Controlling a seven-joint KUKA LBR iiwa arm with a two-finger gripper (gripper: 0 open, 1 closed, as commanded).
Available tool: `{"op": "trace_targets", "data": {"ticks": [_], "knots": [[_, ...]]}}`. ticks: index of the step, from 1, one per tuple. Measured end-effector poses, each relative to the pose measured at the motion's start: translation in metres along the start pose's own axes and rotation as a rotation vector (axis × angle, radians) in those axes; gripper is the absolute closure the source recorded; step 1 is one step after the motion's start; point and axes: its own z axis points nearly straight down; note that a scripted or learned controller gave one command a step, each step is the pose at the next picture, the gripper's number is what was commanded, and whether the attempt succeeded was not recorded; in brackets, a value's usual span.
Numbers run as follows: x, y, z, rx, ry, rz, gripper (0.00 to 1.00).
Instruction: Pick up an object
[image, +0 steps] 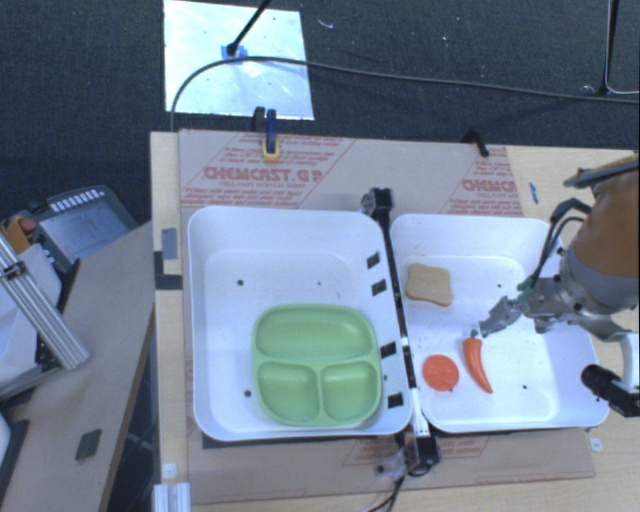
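Observation:
In the right bin (520, 405) lie three toy foods: a tan slice of bread (429, 285) near the back left, a round red tomato slice (440, 372) at the front left, and an orange carrot (478, 363) just right of it. My gripper (497, 319) hangs low over the bin, just above and to the right of the carrot's green top. It reaches in from the right, under the orange and grey wrist (605, 255). Nothing shows between its fingers.
The left bin (220, 250) holds a green divided plate (316, 362) toward its front. A black divider clip strip (388, 300) runs between the bins. A cardboard sheet (330, 165) lies under both bins. Cables cross the dark floor behind.

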Motion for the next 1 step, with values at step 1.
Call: {"op": "trace_targets", "data": {"ticks": [1], "knots": [[0.0002,0.0029,-0.0055,-0.012,-0.002,-0.003,0.00]]}}
